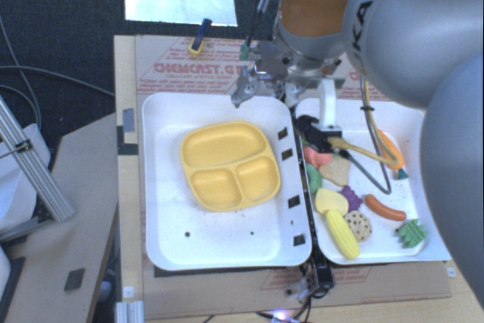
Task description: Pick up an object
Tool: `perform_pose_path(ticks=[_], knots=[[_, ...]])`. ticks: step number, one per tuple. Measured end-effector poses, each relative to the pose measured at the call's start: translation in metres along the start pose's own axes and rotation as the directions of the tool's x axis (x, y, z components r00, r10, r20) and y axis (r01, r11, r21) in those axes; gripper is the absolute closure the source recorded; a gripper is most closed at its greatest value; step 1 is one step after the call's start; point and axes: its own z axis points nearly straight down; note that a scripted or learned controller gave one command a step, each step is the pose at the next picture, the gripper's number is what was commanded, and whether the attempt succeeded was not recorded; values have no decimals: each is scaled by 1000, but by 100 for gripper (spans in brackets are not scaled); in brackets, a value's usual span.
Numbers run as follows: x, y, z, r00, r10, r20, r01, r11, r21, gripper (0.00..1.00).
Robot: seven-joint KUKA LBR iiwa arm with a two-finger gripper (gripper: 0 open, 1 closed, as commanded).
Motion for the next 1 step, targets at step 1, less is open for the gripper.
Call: perform_pose_path(ticks=[1], knots=[[-34, 15, 101, 1000, 8, 3, -8, 1000, 11, 0]])
